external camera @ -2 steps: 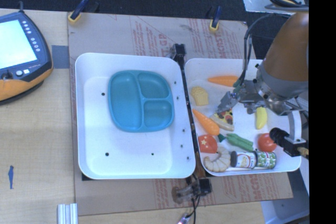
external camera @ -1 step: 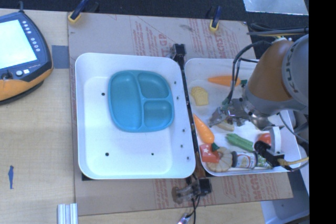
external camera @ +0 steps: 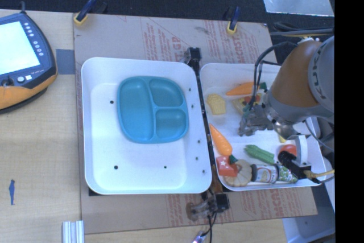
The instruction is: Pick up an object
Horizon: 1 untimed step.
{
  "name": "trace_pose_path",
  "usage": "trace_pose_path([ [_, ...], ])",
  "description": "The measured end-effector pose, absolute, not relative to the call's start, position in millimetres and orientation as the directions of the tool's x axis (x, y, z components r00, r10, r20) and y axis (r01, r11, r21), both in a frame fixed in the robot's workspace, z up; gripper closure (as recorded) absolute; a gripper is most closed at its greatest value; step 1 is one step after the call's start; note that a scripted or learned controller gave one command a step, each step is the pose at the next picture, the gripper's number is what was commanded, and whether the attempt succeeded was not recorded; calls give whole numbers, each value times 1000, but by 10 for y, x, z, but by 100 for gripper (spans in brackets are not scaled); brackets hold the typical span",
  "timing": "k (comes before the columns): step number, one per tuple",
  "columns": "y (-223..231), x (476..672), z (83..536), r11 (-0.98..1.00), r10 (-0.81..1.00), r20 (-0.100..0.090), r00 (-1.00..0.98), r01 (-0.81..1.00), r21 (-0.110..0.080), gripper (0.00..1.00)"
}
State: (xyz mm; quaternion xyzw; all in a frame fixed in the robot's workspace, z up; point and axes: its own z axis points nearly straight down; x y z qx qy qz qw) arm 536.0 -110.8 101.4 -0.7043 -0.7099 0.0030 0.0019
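My gripper (external camera: pixel 248 120) hangs low over the middle of the right bin (external camera: pixel 211 73), its dark fingers pointing down and to the left. Around it lie toy foods: a pale yellow piece (external camera: pixel 216 104) to its left, an orange carrot (external camera: pixel 220 141) lower left, another orange carrot (external camera: pixel 241 89) just above it, a green pepper (external camera: pixel 259 153) below, and a small bottle (external camera: pixel 273 174) along the front wall. A red piece (external camera: pixel 226 167) and a tan round piece (external camera: pixel 241 173) sit at the front left corner. Nothing shows between the fingers.
The left bin (external camera: pixel 96 122) holds a blue divided plate (external camera: pixel 152 108). A tablet-like pendant (external camera: pixel 23 57) lies at the far left of the bench. Clamps (external camera: pixel 84 11) hold the cardboard at the back. The arm's orange band (external camera: pixel 298 74) covers the right bin's right side.
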Motion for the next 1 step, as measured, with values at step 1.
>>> trace_pose_path([
  [1, -1108, 5359, 1014, 9, 1000, -2, -9, 1000, -7, 0],
])
